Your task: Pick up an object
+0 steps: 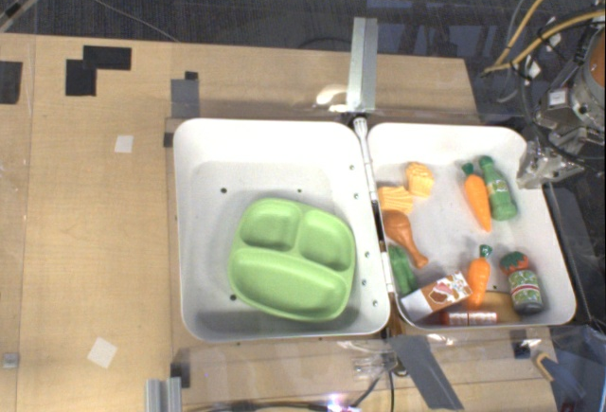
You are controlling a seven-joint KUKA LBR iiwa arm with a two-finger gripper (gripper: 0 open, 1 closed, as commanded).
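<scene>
Holding a green plate [293,259], the left bin [199,164]; toy food [476,202] fills the right bin [445,137].

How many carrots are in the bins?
2. One carrot lies near the back of the right bin, beside a green bottle. The other carrot is nearer the front, next to a small can. The toys are crowded, so another might be hidden.

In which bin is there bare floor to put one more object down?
Bare floor: the left white bin behind and left of the green divided plastic plate; the right white bin, its centre between the toy drumstick and upper orange carrot. Its front corner is crowded.
</scene>
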